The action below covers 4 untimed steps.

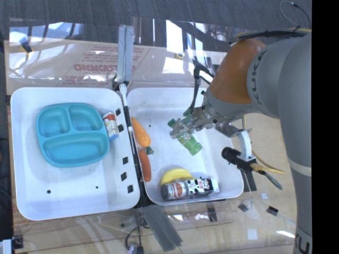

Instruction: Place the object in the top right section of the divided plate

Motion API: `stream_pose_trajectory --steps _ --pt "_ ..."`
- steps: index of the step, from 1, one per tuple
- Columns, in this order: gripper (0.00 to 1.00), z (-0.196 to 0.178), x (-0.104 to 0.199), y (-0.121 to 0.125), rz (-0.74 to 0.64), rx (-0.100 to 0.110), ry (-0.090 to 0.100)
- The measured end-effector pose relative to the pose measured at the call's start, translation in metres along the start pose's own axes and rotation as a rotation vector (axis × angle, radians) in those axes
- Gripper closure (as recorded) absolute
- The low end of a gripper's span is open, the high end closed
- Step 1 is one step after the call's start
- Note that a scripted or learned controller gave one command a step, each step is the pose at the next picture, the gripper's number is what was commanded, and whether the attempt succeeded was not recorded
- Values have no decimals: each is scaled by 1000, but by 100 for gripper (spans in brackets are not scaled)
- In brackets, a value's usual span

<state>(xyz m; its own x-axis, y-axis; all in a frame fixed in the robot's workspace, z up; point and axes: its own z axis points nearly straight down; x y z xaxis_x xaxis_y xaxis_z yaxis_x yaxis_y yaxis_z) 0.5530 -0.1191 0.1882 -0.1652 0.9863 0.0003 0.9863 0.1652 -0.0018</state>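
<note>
A green bottle (190, 142) lies tilted in the right-hand white bin (159, 192), near the middle of that bin, its cap end pointing up and to the left. The jaws (184, 127) of the grey arm (275, 83) sit right over the bottle's upper end, and the metal parts there overlap it, but whether the jaws are open or closed on the bottle cannot be made out. The arm comes in from the right, with its orange band (235, 73) just above the wrist.

Also in the right bin: two orange carrots (141, 134) lie end to end along the left wall, a yellow banana (176, 174) rests near the front, and a can with a black-and-white label (189, 188) lies on its side just in front of the banana, touching it.

The left white bin (32, 194) holds a blue divided plate (71, 134) with three sections, set toward the back left. A small red-and-white container (110, 126) stands just beside the plate's right edge. The plate and the bottle are well apart, in separate bins. Both bins rest on a counter (69, 62).
</note>
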Motion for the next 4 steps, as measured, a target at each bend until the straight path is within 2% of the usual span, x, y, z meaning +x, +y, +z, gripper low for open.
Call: stream_pose_trajectory --steps 1,2,3,4 --pt "100 -45 69 35 -203 0 0" --pt "100 -2 135 66 -136 4 1" --pt "100 35 202 128 -246 0 -1" --pt "0 35 202 128 -247 -1 -1"
